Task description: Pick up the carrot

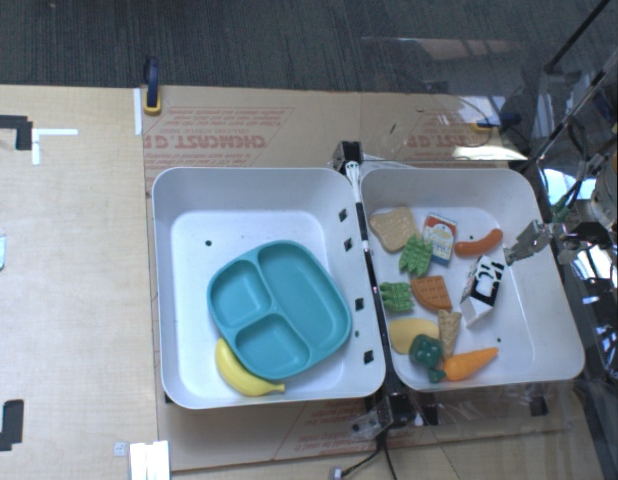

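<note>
One orange plastic toy carrot [469,362] lay near the front edge of the right-hand shallow white bin [554,353], its blunt end touching a dark green broccoli toy [425,351], just beside a yellow wedge [410,331]. Above the bin's right rim, the gripper [525,245] hovered, well apart from it; whether it was wide or narrow could not be told. A clean pick would likely mean descending across the carrot's clear tapered end.
</note>
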Controlling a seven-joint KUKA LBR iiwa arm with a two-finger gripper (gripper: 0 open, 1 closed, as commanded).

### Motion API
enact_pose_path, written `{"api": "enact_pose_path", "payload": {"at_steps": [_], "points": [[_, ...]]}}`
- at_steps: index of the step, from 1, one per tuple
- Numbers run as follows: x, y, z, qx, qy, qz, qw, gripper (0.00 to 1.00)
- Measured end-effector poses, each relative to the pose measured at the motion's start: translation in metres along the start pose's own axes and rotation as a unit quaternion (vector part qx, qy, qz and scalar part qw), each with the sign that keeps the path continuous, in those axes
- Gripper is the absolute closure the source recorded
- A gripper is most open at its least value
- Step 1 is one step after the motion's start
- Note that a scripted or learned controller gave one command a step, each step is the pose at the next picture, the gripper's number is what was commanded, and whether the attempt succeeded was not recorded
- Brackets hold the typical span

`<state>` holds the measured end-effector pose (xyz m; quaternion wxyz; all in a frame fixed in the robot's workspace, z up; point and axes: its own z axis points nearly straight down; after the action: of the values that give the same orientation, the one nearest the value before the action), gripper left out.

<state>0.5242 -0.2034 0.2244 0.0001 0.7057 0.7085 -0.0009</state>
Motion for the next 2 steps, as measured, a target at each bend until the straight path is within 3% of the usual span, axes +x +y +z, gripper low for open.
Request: {"api": "enact_pose_path", "payload": {"at_steps": [1,2], "points": [[0.079,-0.046,0.111,0.001,0.001,0.008,1.0,0.0],[0.088,-0.046,0.133,0.0,0.002,-0.086,0.9963,0.0]]}}
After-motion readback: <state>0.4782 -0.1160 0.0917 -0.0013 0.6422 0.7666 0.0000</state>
